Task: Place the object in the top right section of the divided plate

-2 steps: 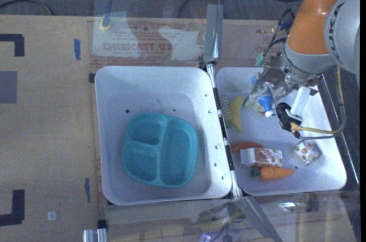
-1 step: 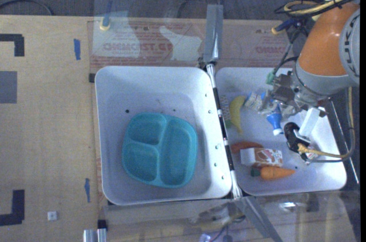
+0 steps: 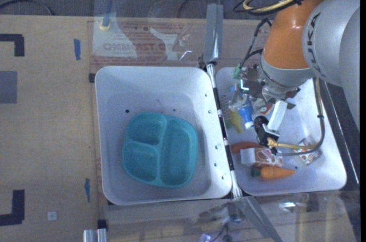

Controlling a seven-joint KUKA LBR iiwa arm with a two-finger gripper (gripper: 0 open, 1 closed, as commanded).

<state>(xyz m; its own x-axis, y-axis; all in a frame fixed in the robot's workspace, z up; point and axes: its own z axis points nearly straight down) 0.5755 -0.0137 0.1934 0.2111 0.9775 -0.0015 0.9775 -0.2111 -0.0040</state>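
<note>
A teal divided plate (image 3: 161, 149) lies in the left white bin (image 3: 114, 86), with nothing in its sections. My gripper (image 3: 247, 99) hangs under the orange wrist band over the left part of the right bin (image 3: 331, 172), right above a small cluster of things. In that cluster I make out a blue item (image 3: 246, 115) and a yellow-green item (image 3: 235, 119). The wrist hides much of what lies beneath it.
Near the front of the right bin lie an orange carrot (image 3: 275, 173), a small white and red carton (image 3: 261, 155) and a thin red-orange piece (image 3: 241, 146). A small patterned packet (image 3: 307, 158) sits at the right. A ridge separates the two bins.
</note>
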